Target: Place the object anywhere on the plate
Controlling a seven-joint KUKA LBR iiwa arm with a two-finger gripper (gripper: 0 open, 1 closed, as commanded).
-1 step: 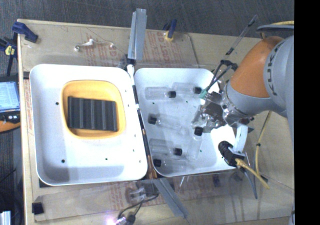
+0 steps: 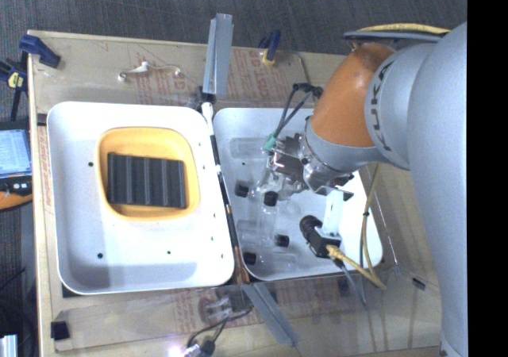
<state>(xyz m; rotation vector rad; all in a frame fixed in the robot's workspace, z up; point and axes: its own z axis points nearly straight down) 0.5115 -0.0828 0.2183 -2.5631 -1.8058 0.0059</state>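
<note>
object (image 2: pixel 270 198) — small dark piece in right bin (image 2: pixel 238 129), just under gripper (image 2: pixel 274 177) | grip state: cannot tell | centre over it before lift, then carry to yellow plate (image 2: pixel 147 139) in left bin (image 2: pixel 71 189)

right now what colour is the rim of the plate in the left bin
Yellow-orange, around the rounded-square plate with its dark ribbed centre; the camera view shows it.

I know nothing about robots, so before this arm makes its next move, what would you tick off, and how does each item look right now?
1. Plate sits flat in the left bin: ok.
2. Dark ridged block occupies the plate's middle, yellow rim free: ok.
3. End effector is over the right bin, away from the plate: ok.
4. Object held in the end effector: cannot tell.
5. Small dark pieces lie on the right bin floor: ok.
</note>
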